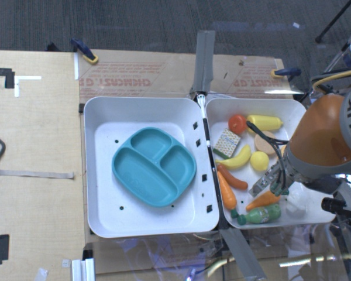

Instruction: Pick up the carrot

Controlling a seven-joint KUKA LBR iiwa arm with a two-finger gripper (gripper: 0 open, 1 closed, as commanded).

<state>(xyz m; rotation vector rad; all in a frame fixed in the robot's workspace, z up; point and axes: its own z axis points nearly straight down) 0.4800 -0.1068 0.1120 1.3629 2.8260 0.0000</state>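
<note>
From the camera above the bench, the arm comes in from the right and its claw [272, 182] hangs low over the right bin [292, 105], among the toy food. How wide the claw stands, and whether anything is in it, I cannot tell from here; the metal parts blur into the clutter.

The carrot [262, 201] lies just below the claw, near the bin's front edge, pointing left, with a green bottle [261, 215] touching or nearly touching its lower side. A second orange piece [225, 189] lies along the bin's left wall beside a red sausage-like thing [234, 180], and it could also pass for a carrot.

To do this well, I'd say the claw should straddle the carrot across its width, at the thicker right end, clear of the bottle. Come down straight and close slowly, or the tapered shape may squirt out sideways.

The left bin [96, 157] holds a blue divided plate [154, 166].
</note>
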